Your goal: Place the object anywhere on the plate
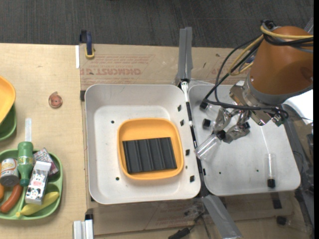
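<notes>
**On the plate: ridged slab lying flat in the left bin**

Inside the left bin (94, 148), an orange plate (149, 125) is sitting at the middle of the floor, and a dark grey ridged slab (149, 154) is lying flat on it, filling most of the plate's well with its ridges running toward the bin's far and near edges. The slab is resting wholly within the plate's rim.

Over the right bin (249, 178), the arm (284, 59) is reaching in above the far right corner, and the gripper (219, 136) is hanging near that bin's left edge, well apart from the slab. Whether it is open or closed is not showing clearly enough to tell. A clear tube with a dark tip (269, 168) is lying on the right bin's floor near its right edge.

At the bench's near left corner, a green tray (55, 198) is holding toy food, with a green bottle (24, 161) and a small carton (36, 180) lying across it.
</notes>
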`<action>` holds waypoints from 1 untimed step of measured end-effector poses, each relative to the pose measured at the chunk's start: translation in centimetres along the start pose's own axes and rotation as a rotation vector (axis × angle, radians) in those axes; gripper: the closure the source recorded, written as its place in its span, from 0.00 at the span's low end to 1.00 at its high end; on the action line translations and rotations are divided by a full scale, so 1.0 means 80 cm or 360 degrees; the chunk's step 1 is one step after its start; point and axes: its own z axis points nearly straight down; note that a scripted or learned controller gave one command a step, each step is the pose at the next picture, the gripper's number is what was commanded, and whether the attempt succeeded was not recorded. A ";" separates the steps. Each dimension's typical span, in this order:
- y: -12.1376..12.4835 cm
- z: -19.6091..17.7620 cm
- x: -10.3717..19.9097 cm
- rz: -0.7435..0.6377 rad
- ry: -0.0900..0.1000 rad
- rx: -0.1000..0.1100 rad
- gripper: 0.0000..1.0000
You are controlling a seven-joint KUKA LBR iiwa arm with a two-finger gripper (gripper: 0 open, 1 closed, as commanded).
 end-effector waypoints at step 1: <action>0.063 0.029 0.003 -0.0268 0.0006 -0.0005 1.00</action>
